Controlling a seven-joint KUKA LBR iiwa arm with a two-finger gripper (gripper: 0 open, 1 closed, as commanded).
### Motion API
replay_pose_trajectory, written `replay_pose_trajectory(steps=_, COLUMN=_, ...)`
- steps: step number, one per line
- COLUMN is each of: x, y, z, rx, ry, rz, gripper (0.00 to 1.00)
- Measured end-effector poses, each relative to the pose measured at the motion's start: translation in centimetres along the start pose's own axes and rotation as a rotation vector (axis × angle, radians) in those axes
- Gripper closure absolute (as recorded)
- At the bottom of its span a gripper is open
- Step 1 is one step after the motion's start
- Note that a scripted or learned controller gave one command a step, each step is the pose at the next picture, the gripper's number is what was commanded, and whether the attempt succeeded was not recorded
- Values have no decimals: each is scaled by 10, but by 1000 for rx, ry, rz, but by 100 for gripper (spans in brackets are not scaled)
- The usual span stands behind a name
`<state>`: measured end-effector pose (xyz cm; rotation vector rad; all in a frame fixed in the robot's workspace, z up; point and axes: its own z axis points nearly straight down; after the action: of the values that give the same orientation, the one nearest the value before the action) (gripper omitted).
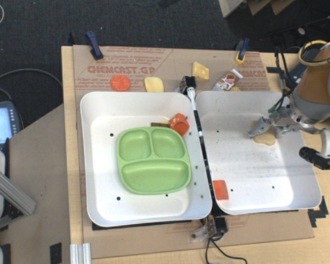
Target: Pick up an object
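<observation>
Where the right bin [247,197] lies, the pincer [262,128] touches a tan object [265,139].

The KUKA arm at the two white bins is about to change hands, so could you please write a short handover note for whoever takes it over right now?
Gripper: low in the right bin, right over a small tan object. Whether its jaws are open or shut cannot be told from this view.
Things: orange block at the right bin's near left corner. Green divided plate in the left bin, with an orange cup lying at its far right corner.
Done: nothing visibly lifted yet.
Left: secure a grasp, probably on the tan object, and raise it clear of the bin.
</observation>
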<state>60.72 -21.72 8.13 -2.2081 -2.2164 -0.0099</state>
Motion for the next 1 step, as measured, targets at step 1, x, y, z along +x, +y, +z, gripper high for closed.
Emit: replay_pose_trajectory(steps=1, x=63, y=21, z=-3, rx=-6, ry=-11, rz=-3, gripper=0)
